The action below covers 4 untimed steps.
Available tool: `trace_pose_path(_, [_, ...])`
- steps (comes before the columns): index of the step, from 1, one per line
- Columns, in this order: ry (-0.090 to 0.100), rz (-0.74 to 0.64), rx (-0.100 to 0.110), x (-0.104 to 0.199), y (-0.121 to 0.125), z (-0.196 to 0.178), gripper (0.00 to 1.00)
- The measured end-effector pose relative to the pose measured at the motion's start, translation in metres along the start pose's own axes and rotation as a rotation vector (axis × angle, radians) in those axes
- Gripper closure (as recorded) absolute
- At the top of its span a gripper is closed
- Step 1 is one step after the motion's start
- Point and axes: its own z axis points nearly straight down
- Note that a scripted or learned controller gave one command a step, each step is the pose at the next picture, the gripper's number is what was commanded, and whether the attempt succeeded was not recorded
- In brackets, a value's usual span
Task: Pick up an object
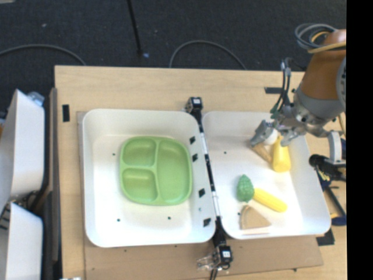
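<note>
My gripper (273,134) hangs over the back right part of the right bin (309,220). Just below it is a yellow bottle-shaped object (281,158), touching or very close to the gripper; whether it is held is unclear. A tan piece (263,151) lies beside it to the left. Nearer the front lie a green knobbly object (245,188), a yellow oblong object (269,200) and a tan wedge (253,217).
The left bin (99,214) holds a green divided plate (156,170). A ridge with black clips (204,162) separates the two bins. The wooden bench (134,86) surrounds them, with white boxes (26,144) at far left.
</note>
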Motion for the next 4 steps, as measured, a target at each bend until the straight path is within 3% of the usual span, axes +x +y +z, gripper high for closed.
trace_pose_path(1, [-0.002, -0.003, -0.013, 0.000, 0.003, -0.008, 0.00])
trace_pose_path(3, [-0.003, -0.001, -0.010, -0.007, -0.005, 0.087, 0.00])
trace_pose_path(4, [-0.003, 0.001, -0.012, -0.008, -0.004, 0.107, 0.00])
